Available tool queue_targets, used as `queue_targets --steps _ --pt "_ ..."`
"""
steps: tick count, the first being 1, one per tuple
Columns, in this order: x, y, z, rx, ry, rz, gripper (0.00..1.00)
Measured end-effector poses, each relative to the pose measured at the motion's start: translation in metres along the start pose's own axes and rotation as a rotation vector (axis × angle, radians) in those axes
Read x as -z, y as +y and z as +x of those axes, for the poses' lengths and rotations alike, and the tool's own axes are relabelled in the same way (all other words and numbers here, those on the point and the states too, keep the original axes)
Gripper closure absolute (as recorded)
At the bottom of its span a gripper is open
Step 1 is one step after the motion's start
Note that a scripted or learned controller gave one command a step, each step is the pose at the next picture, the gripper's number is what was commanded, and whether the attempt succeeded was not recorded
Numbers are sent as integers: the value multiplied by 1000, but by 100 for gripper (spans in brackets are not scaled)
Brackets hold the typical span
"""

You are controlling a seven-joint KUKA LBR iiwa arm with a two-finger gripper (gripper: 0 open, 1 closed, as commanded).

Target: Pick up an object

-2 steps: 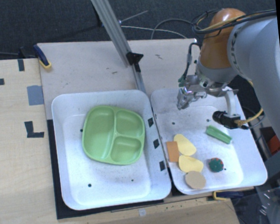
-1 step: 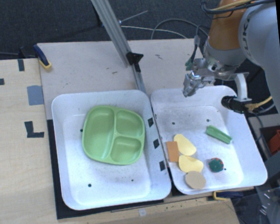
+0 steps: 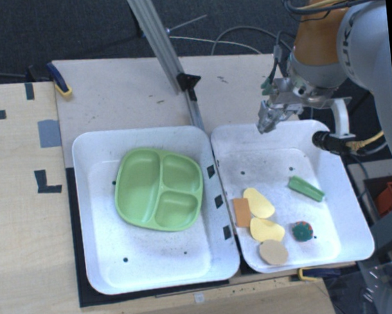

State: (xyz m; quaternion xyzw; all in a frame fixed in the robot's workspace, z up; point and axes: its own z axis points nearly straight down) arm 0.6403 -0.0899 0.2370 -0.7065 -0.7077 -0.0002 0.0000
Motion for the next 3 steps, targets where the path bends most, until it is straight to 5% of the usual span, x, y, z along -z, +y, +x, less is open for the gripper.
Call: queue_targets --steps 3 --pt "7 -69 144 5 2 3 100"
